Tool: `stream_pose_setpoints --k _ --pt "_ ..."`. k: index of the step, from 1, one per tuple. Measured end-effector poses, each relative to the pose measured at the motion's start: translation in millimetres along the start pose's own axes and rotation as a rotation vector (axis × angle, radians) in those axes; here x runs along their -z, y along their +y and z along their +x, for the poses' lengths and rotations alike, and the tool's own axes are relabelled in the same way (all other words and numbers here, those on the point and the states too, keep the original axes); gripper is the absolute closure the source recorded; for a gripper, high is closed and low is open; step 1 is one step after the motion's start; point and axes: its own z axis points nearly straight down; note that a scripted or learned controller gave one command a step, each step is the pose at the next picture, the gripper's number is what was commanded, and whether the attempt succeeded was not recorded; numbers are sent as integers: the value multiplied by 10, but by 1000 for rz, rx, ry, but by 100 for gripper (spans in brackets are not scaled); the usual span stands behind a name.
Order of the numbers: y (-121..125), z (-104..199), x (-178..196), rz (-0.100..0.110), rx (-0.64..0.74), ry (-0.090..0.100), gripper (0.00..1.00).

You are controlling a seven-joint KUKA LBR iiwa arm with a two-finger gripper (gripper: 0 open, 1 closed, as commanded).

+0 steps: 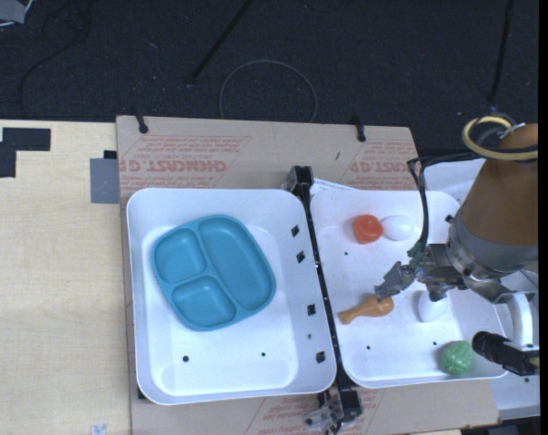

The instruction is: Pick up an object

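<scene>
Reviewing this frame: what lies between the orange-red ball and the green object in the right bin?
In the camera view, between the orange-red ball and green object: the gripper and a small white object.

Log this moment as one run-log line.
tool: low in right bin, beside tan chicken leg | grasp: none visible | left bin: blue divided plate

Bins (221, 374): smooth white plastic, faintly shiny.
Divided plate (213, 270): smooth blue plastic, soft sheen.
Sheet under bins (255, 157): brown cardboard, matt, printed red.
Bench (47, 288): pale wood look, matt.
Floor (165, 43): dark carpet, rough.
Orange ball (367, 228): glossy.
Green ball (456, 358): rough, matt.
Arm band (514, 188): smooth orange, matt.
</scene>
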Motion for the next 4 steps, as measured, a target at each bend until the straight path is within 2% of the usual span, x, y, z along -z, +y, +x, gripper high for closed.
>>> stream_pose_setpoints --k 1,2,4 --pt "19 -3 47 -10 1 -1 0" --pt "20 14 -592 -4 1 0 0" --pt "-49 92 -1433 -12 1 -2 0"
